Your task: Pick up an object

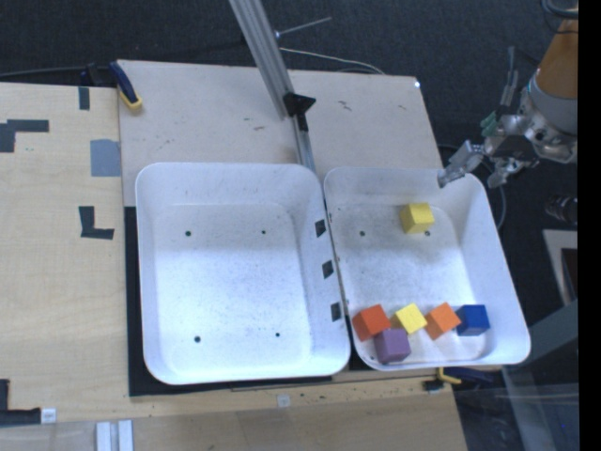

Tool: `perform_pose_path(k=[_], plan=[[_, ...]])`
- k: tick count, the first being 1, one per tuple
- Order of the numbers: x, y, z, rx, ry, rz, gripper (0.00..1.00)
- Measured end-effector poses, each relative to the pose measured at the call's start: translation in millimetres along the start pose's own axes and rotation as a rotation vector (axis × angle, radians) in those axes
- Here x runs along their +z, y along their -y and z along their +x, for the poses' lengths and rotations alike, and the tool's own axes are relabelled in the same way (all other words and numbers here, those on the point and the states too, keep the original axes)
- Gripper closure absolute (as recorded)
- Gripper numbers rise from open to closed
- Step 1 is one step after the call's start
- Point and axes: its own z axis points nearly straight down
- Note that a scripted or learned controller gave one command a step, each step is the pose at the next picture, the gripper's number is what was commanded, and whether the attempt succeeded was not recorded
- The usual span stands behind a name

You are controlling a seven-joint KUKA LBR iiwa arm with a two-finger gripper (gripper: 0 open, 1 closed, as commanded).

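1. Waiting in the right bin (498, 252) are six small cubes, none lifted. A lone yellow cube (417, 217) sits toward the far side, well apart from the rest. The other five cluster along the near edge: an orange cube (371, 321), a purple cube (392, 345), a second yellow cube (410, 318), a second orange cube (441, 319) and a blue cube (473, 318).
2. Counted by colour, that makes two yellow, two orange, one purple and one blue.
3. From where I stand, the near five are packed close, several of them touching or almost so. The lone yellow one looks to me the easier pick, with bare floor all round it.
4. The gripper (462, 167) hangs over the far right corner of the right bin, right of the lone yellow cube and clearly apart from it. Its fingers look spread, with nothing between them.
5. I judge the task barely begun: no cube is grasped, so the approach, the closing and the lift are all left to do.
6. The left bin (150, 252) lies just beside the right one on the bench (56, 158).
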Motion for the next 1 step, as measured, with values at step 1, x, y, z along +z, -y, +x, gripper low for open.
perform_pose_path(k=[1], plan=[[168.1, -40.8, 24.0, 0.0, 0.007, -0.009, 0.0]])
